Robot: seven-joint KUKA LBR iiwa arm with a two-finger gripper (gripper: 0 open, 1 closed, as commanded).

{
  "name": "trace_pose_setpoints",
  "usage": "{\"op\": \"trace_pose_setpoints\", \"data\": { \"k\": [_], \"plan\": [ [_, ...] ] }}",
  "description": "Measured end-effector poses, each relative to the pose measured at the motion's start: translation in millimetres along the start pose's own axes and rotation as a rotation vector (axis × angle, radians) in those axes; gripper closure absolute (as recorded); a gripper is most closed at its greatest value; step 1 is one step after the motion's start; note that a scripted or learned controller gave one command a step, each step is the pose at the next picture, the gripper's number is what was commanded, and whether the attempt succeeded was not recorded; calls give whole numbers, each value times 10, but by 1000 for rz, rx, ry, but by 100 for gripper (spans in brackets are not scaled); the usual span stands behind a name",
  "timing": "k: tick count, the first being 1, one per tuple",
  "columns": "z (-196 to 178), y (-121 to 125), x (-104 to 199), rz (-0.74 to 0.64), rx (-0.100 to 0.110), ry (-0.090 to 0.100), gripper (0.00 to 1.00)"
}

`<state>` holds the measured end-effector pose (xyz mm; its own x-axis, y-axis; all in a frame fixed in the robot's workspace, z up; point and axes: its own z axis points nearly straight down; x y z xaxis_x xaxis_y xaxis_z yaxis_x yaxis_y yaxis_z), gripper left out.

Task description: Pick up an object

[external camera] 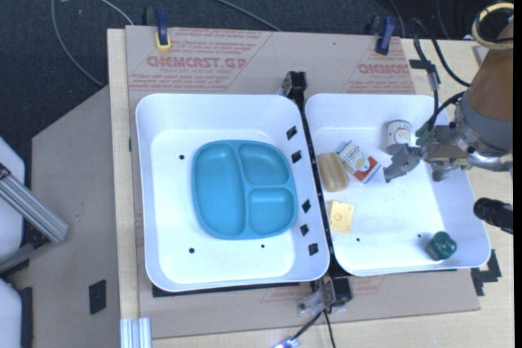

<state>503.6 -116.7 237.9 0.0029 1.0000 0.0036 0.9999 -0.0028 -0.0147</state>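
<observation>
My gripper (pixel 399 165) hangs over the middle of the right bin (pixel 457 200), with the arm coming in from the right. Just left of it lies a small red, white and blue box (pixel 357 160). A small silver can (pixel 399 131) sits just behind the gripper. Near the divider lies a tan bread-like piece (pixel 332 172), with a yellow cheese wedge (pixel 341 217) in front of it. A dark green object (pixel 441 245) rests in the bin's front right corner. Nothing shows as held in the gripper.
The left bin (pixel 155 200) holds a blue divided plate (pixel 244 188). A black divider with clips (pixel 303 167) separates the two bins. Blue clamps (pixel 162 27) pin the cardboard at the back. Cables run across the floor behind the bench.
</observation>
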Motion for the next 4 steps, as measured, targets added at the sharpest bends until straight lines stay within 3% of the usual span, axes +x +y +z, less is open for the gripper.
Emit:
{"op": "trace_pose_setpoints", "data": {
  "k": [1,4],
  "plan": [
    [-62,24,3,-3,-13,-2,0],
    [1410,23,-130,-2,-10,-1,0]
  ]
}}
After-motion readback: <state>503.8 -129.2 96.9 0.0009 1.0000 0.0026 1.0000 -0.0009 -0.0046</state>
